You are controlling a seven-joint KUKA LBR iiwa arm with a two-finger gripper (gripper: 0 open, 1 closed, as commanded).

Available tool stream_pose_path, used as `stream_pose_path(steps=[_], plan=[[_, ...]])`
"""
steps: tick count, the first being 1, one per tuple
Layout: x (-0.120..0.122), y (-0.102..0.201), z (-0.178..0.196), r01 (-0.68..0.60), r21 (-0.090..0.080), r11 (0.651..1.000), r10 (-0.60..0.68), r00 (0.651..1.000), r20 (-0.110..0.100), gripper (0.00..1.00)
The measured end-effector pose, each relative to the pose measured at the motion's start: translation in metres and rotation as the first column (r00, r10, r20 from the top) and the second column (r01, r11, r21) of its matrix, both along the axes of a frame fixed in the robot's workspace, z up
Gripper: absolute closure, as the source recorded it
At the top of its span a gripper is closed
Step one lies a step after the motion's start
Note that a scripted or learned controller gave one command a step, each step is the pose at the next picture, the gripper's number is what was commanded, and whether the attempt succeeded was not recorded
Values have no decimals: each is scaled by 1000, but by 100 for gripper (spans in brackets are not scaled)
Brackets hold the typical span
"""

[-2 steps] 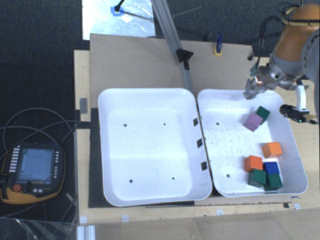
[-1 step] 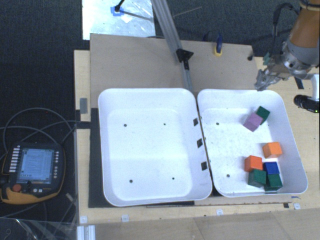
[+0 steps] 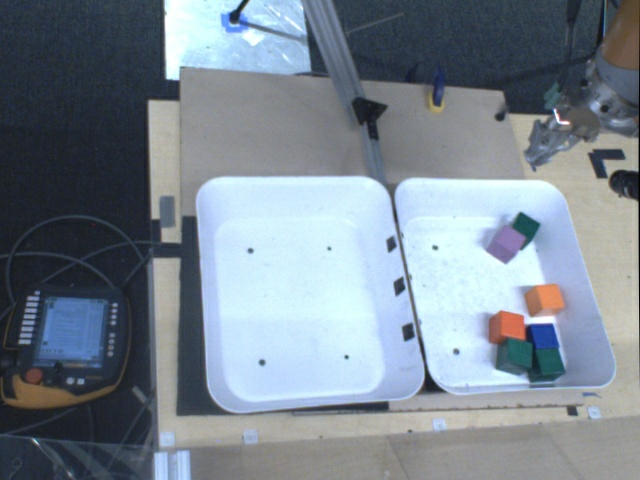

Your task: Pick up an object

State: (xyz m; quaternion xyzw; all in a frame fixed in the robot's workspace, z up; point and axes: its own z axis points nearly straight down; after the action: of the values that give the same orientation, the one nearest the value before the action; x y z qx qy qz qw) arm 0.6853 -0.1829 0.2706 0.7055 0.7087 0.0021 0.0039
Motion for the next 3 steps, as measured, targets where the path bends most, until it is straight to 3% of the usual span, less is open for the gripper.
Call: stream_pose_path(steps=[3], plan=[[-38, 160, -9, -6, 5, 1000, 6, 1000, -9, 100]])
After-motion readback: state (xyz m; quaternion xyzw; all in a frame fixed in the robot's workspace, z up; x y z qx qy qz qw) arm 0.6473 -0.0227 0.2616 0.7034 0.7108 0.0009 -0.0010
